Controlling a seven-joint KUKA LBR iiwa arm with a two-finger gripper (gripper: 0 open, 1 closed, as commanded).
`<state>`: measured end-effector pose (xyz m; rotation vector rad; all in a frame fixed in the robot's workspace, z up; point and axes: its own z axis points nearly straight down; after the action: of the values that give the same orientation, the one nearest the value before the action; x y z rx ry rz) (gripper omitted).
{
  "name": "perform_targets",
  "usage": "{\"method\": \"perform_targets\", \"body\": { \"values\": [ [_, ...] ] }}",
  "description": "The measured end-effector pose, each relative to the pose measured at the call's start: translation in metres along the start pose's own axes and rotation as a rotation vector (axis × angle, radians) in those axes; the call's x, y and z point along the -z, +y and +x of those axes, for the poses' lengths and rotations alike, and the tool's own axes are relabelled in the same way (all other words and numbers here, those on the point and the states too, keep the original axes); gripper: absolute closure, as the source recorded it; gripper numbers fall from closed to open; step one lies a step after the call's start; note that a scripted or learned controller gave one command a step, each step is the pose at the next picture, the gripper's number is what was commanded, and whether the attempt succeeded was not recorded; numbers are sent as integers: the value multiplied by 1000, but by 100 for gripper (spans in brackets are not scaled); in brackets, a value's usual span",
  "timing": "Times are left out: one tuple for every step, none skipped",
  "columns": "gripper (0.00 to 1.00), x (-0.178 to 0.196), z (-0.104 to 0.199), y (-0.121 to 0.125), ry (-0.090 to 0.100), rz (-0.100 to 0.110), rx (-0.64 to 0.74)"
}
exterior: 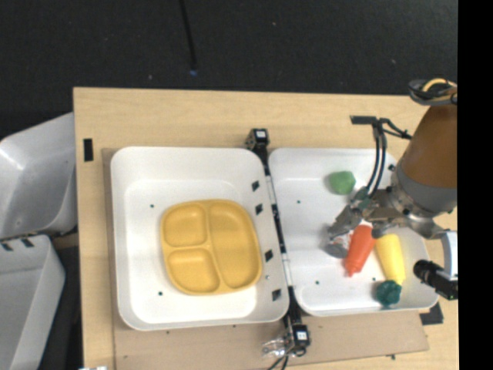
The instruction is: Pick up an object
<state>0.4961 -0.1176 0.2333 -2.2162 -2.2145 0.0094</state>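
The right bin (308,284) holds several toys. An orange carrot (357,251) lies near its middle, and a yellow corn-like piece (390,256) lies just to the right of it. A small dark green piece (387,292) sits by the front rim, and a light green lump (340,181) rests toward the back. My gripper (340,236) hangs low over this bin, right at the carrot's upper left end. The arm's orange band (433,149) rises above it at the right. Nothing shows as lifted.
The left bin (131,284) carries a yellow divided plate (209,247) in its middle. Black clips (271,230) line the seam between the bins. A black cable (377,141) loops over the right bin's back rim. A white box (31,183) stands left of the bench.
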Motion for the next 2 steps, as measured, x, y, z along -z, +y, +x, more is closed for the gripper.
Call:
{"method": "perform_targets", "body": {
  "values": [
    [0, 5, 0, 2, -2, -12, 3],
    [0, -55, -9, 2, -2, -5, 0]
  ]
}}
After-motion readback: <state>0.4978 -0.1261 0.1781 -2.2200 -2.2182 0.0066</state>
